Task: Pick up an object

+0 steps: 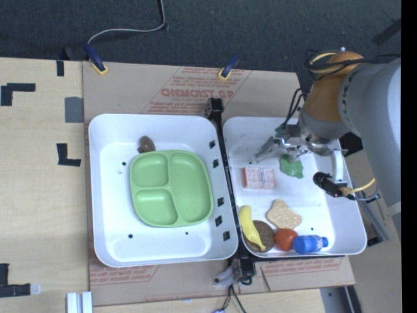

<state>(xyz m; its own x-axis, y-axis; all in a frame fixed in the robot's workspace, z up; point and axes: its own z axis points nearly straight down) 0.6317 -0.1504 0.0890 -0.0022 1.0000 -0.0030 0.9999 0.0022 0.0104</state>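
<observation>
The gripper (287, 150) is hovering low in the right bin (352, 230), fingers (266, 150) spread wide and gripping nothing, tips lying just beside the green object (292, 167).

Right bin (236, 130) near end crowded: banana (249, 227), bread (283, 214), bottle (308, 244); far-left corner open.

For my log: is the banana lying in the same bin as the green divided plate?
No, the banana lies in the right bin; the green divided plate is in the left bin.
</observation>
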